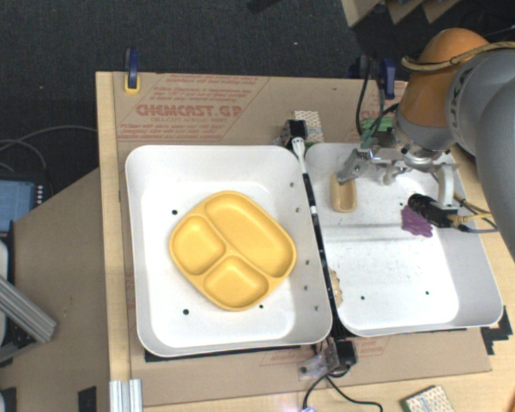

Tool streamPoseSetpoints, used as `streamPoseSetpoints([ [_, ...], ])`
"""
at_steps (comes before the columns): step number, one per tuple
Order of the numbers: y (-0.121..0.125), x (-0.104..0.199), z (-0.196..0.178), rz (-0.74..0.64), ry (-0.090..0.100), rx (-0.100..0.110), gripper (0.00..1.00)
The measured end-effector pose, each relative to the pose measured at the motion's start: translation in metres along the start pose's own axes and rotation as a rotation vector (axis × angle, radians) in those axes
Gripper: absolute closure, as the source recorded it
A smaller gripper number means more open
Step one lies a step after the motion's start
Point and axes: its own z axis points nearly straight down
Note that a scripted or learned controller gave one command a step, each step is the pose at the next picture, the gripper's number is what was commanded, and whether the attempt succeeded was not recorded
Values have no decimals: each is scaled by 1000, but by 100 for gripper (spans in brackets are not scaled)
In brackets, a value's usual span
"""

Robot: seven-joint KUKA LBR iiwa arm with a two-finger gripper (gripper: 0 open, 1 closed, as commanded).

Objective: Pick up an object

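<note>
A small tan block lies in the right bin near its back left corner. A little purple object rests further right in the same bin. My gripper hangs over the back of the right bin, just above and to the right of the tan block and to the left of the purple object. I see nothing held in it. A yellow divided plate lies in the middle of the left bin.
The two white bins meet along a rim in the middle of the bench. The grey arm with its orange band reaches in from the back right, over the right bin's far corner.
</note>
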Motion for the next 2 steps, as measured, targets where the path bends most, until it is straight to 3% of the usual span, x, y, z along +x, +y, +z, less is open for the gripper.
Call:
streamPoseSetpoints([
  [1, -3, -3, 0, 0, 0, 1, 0],
  [2, -1, -2, -12, 0, 1, -5, 100],
])
